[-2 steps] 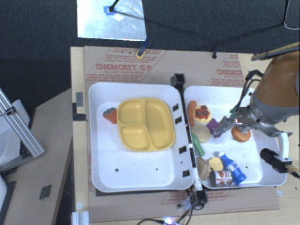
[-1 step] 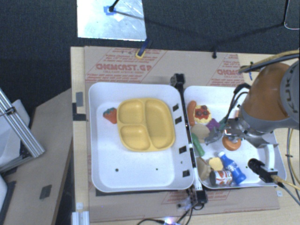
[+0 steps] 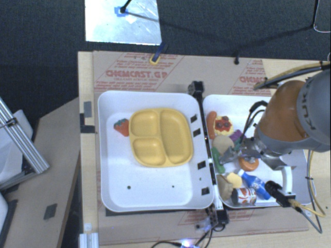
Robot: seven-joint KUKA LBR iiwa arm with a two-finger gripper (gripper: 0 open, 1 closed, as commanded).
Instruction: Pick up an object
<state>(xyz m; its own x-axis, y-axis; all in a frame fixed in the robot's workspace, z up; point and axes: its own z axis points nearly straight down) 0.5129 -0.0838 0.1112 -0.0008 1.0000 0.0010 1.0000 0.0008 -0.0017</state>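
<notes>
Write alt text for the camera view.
A grey arm with an orange band reaches from the right into the right bin, its gripper low among cluttered toy food. The left bin holds a yellow divided tray and a strawberry.

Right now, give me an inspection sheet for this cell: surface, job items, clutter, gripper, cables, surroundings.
Surface: bench with two white bins on printed cardboard.
Job items: right bin holds a heap of toy food, including a hot dog, a can and a blue bottle.
Clutter: left bin holds a yellow divided plate and a toy strawberry beside it.
Gripper: gripper low over the heap; finger state unclear.
Cables: yellow cable behind the arm, black leads at the wrist.
Surroundings: dark floor, shiny panel beyond the bench.
</notes>
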